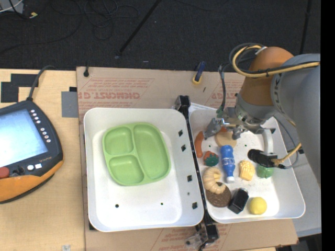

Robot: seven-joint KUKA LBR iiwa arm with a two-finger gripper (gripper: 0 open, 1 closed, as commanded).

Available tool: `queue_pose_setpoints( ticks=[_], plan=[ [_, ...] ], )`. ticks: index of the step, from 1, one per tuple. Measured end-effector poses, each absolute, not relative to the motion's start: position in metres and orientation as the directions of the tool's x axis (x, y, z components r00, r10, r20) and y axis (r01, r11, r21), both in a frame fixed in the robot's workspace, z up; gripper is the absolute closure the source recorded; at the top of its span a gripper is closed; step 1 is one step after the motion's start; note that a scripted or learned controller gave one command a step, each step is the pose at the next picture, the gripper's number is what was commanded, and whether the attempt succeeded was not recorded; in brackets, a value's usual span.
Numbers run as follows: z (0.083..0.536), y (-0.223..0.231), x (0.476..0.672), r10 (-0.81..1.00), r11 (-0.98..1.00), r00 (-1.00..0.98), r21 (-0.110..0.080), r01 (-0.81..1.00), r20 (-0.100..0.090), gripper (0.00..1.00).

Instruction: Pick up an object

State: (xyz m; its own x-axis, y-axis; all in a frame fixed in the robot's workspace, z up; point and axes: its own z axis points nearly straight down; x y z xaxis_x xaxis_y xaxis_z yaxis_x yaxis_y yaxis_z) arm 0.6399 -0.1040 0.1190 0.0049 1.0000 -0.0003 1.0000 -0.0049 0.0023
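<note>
Bottle below tool (apart)

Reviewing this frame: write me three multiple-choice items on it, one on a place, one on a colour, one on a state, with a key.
1. Which bin holds the green tray?
A. left bin
B. right bin
C. neither

2. What colour is the bottle?
A. red
B. blue
C. black

3. How does the bottle sit?
A. lying among the other items
B. lifted clear of the bin
C. on the green tray

Key: 1 A, it lies in the left bin. 2 B, its body is blue with a white cap. 3 A, it rests on the right bin floor, below the gripper.
</note>
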Motion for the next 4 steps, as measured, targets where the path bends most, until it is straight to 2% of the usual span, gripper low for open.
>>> queue_pose_setpoints(
  ticks=[1, 2, 4],
  plan=[
    [0.090, -0.104, 0.642, 1.000, -0.002, 0.002, 0.002, 1.000, -0.004, 0.00],
    [0.103, -0.106, 0.643, 1.000, -0.006, 0.006, 0.008, 1.000, -0.006, 1.00],
    [0.230, -0.112, 0.642, 1.000, 0.000, 0.000, 0.004, 1.000, -0.001, 1.00]
  ],
)
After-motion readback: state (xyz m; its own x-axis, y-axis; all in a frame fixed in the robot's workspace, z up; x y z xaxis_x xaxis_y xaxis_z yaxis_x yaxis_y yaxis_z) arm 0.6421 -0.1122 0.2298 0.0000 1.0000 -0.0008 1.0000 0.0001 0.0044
